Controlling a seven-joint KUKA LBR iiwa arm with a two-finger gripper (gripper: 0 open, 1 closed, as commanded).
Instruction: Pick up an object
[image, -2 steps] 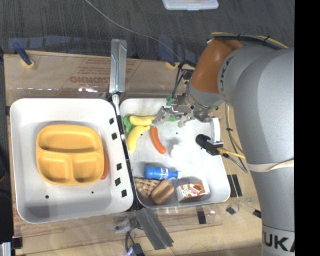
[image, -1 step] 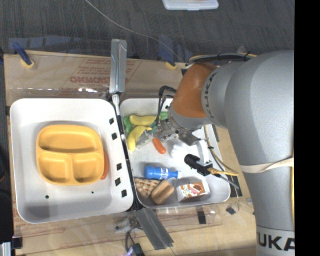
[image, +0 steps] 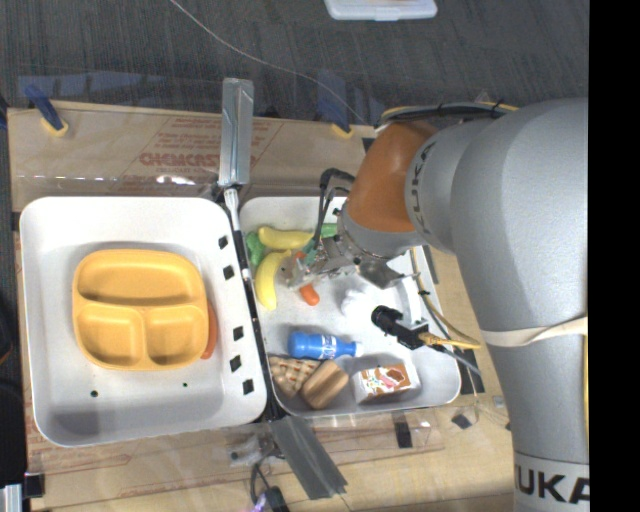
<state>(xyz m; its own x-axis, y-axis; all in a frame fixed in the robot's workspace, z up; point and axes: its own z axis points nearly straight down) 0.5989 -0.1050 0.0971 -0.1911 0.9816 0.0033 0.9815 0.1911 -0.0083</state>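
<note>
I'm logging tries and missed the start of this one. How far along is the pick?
Done: the arm has reached into the right bin, with the gripper low beside the banana. In hand: nothing visibly lifted; whether it grips anything can't be told. Left: grasping and raising an item. The blue bottle, bread roll and small carton lie untouched.

Colours across the two white bins

A yellow-orange divided tray (image: 140, 307) is seen in the white left bin (image: 50, 400); in the white right bin (image: 440, 385), a yellow banana (image: 266, 282) and a second yellow-green one (image: 283, 239) are picked out, with a small orange-red piece (image: 311, 295), a blue bottle (image: 322, 346) capped in white, a tan bread roll (image: 325, 384), and a red-and-white printed carton (image: 385, 381). The arm (image: 500, 220) is shown grey, banded in orange.
</note>
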